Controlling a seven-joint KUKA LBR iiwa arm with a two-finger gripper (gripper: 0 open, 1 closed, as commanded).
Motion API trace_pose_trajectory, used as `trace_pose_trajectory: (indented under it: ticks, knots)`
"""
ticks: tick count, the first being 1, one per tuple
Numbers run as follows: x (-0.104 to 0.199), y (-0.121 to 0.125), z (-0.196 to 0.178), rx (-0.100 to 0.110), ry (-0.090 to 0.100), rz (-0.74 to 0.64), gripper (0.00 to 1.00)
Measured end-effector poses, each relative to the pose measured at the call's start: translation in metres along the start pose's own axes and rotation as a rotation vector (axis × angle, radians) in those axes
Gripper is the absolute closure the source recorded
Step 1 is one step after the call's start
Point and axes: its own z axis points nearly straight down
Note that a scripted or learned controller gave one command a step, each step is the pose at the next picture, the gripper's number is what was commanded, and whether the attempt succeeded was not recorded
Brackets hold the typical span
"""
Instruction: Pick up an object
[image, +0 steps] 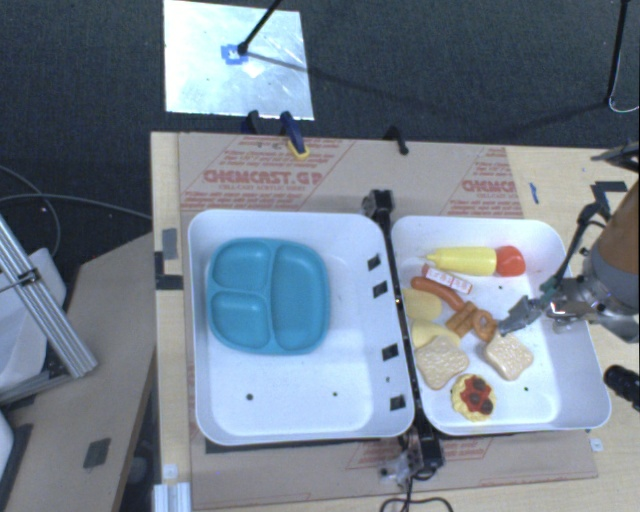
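- Bench (330, 170): brown board surface bearing two shallow white bins side by side.
- Left bin (230, 400): holds one blue divided plate (268, 296), lying flat toward the bin's upper left.
- Right bin (570, 400): holds the toy food pieces listed below.
- Yellow piece with a red end (472, 261): lies lengthwise near the far wall.
- Sausage (438, 291): just below the yellow piece, slanted.
- Brown pretzel-like piece (470, 322): at the bin's middle, beside the sausage.
- Pale yellow piece (424, 311): near the left wall.
- Bread slice (441, 361): below the pale piece.
- Second bread slice (508, 356): right of the first, just beneath the gripper.
- Small pizza round (474, 396): near the front wall.
- Gripper (522, 316): reaches in from the right over the right bin, its tip between the pretzel-like piece and the second bread slice; whether the jaws are open or closed cannot be told, and nothing is seen held.
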Motion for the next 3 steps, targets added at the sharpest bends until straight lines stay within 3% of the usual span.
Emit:
trace_pose_trajectory:
  ticks: [1,2,3]
  knots:
    - [0.018,-0.011,0.114,-0.01,-0.008,0.005,0.0]
    - [0.016,-0.008,0.097,-0.019,-0.011,0.005,1.0]
    - [0.118,-0.011,0.009,-0.007,0.004,-0.01,1.0]
